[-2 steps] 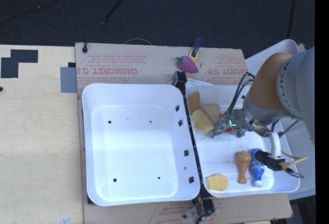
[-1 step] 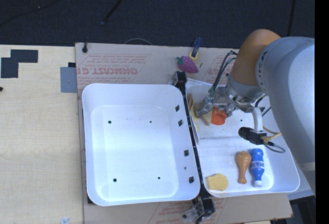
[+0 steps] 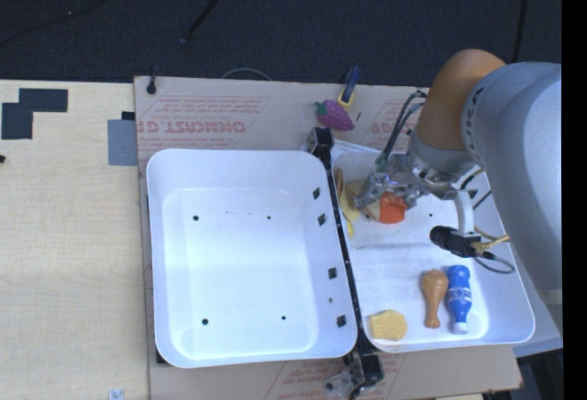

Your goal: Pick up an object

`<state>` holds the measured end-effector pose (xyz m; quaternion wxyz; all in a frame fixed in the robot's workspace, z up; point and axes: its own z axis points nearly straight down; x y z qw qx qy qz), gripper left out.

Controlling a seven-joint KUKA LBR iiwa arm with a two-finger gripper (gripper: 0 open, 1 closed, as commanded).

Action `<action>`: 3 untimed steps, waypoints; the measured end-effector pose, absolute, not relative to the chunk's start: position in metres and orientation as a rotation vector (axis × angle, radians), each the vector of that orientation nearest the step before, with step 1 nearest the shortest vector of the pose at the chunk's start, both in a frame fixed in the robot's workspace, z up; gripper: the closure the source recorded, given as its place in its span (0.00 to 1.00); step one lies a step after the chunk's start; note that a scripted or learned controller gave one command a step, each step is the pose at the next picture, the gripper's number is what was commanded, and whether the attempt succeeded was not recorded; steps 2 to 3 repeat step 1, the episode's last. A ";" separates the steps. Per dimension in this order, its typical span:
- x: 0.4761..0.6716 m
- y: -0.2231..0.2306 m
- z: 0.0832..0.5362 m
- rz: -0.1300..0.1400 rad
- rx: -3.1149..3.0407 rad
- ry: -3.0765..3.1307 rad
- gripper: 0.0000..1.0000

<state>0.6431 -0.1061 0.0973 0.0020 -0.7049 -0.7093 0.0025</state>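
"Three things lay nearest in the right bin [image 3: 525,323]: a yellow lump [image 3: 388,325], a brown drumstick [image 3: 432,295] and a blue bottle [image 3: 458,297]. Was any of them the target?"

"Not by my reading. The gripper [image 3: 386,193] hung farther back, low over an orange-red object [image 3: 393,210] near that bin's far left. I judged the step to be the descent onto it, with no lift begun."

"Was the pincer apart or together?"

"I could not tell; the wrist hid it."

"Which way did the object point?"

"It looked a stubby blob, its long axis unclear, perhaps across the bin. The next move called for closing squarely on it, clear of the yellow banana [image 3: 346,202] just beside it along the wall."

"And beyond?"

"A purple toy [image 3: 336,116] lay on the board outside the bins; the left bin [image 3: 238,251] played no part."
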 end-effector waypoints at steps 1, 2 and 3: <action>0.645 -0.033 0.194 -0.012 -2.217 -2.230 1.00; 0.645 -0.033 0.194 -0.012 -2.217 -2.230 1.00; 0.645 -0.033 0.194 -0.012 -2.217 -2.230 1.00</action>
